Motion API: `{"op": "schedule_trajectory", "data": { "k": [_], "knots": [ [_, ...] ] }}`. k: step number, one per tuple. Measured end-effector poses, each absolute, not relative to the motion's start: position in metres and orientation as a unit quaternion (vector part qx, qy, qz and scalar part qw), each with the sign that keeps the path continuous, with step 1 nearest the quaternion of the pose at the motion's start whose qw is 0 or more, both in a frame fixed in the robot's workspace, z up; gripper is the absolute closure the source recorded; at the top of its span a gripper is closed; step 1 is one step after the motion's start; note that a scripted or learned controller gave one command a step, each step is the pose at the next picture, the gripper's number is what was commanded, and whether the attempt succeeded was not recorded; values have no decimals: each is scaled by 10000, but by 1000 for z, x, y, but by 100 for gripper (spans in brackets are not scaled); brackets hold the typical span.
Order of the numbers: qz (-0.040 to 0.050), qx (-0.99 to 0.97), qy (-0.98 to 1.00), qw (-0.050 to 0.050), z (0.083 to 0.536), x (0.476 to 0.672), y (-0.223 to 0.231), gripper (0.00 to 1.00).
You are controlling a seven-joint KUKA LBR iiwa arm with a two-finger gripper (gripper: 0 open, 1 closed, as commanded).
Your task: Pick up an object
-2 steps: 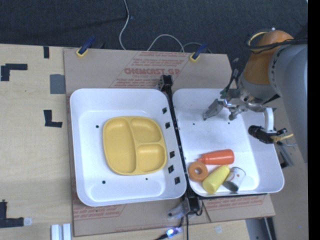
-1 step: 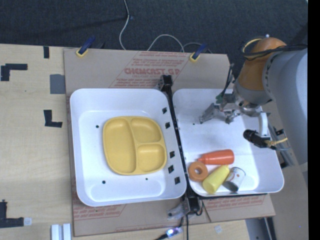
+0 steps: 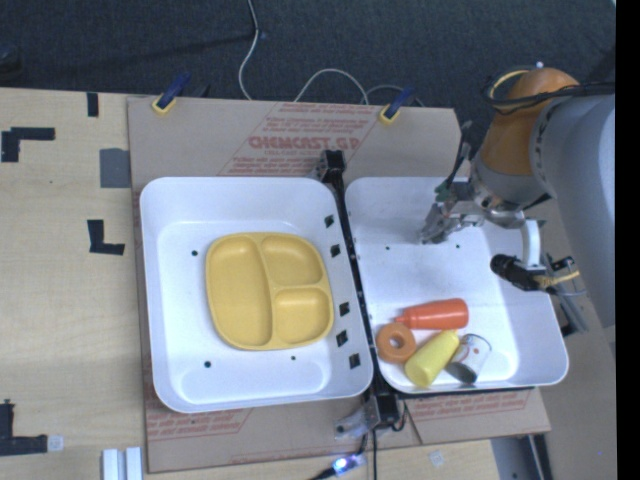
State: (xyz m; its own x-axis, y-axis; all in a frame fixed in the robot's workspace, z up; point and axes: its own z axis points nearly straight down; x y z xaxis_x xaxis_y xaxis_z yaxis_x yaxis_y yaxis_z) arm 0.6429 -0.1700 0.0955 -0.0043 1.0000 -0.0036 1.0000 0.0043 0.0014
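Two shallow white bins sat side by side on a brown cardboard sheet (image 3: 300, 138) in the camera view. The left bin (image 3: 165, 268) held a yellow divided plate (image 3: 268, 290), lying flat near its middle with three compartments facing up. The right bin (image 3: 400, 208) held four small things gathered in its near part: an orange-red cylinder (image 3: 432, 315) lying on its side, an orange ring (image 3: 396, 342) just beside that cylinder's left end, a yellow bottle-shaped piece (image 3: 432, 358) lying at a slant below the cylinder and close to the ring, and a small grey and white object (image 3: 467, 358) touching the yellow piece on its right. The gripper (image 3: 440, 226) hung over the far part of the right bin, above bare white floor and well apart from the four things. Nothing showed in its grasp, and whether it was open or closed could not be told from this angle. The grey arm (image 3: 585, 168) with its orange band (image 3: 510, 138) reached in from the right. Two blue clamps (image 3: 170, 93) pinned the far edge of the cardboard.
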Motion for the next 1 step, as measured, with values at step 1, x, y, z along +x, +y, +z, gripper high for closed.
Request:
{"op": "schedule_trajectory", "data": {
  "k": [1],
  "knots": [
    [0, 7065, 7077, -3, 138, 638, -165, 100]
  ]
}}
